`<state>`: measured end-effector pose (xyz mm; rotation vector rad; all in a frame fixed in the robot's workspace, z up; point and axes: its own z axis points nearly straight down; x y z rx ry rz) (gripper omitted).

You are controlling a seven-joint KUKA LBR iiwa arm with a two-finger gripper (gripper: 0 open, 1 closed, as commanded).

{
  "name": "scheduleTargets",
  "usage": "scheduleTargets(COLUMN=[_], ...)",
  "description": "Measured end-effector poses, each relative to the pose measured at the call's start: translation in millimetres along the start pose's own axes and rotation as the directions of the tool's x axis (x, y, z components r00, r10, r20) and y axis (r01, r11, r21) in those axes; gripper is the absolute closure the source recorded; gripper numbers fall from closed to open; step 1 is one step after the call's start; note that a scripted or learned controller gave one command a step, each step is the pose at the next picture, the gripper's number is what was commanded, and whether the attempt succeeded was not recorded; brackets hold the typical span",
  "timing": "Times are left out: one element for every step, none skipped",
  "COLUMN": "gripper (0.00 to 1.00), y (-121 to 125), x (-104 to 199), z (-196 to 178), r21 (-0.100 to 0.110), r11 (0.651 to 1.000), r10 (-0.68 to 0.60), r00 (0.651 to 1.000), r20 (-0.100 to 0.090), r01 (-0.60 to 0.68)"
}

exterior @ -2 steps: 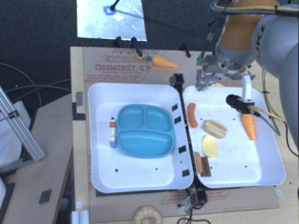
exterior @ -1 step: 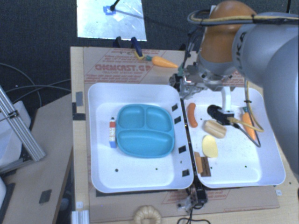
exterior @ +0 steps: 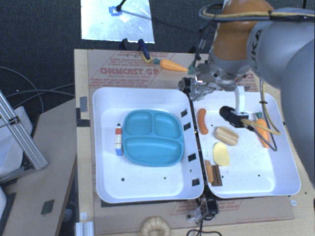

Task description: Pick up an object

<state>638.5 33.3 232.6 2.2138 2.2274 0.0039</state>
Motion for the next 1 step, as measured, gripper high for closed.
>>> scheduleTargets(gripper=[1.00], y=[-0.2], x=[-17.2], z=[5.1], r21=[0.001], r11=[1.000], r10=[0.005], r00=[1.000], r20=[0.001], r01=[-0.005])
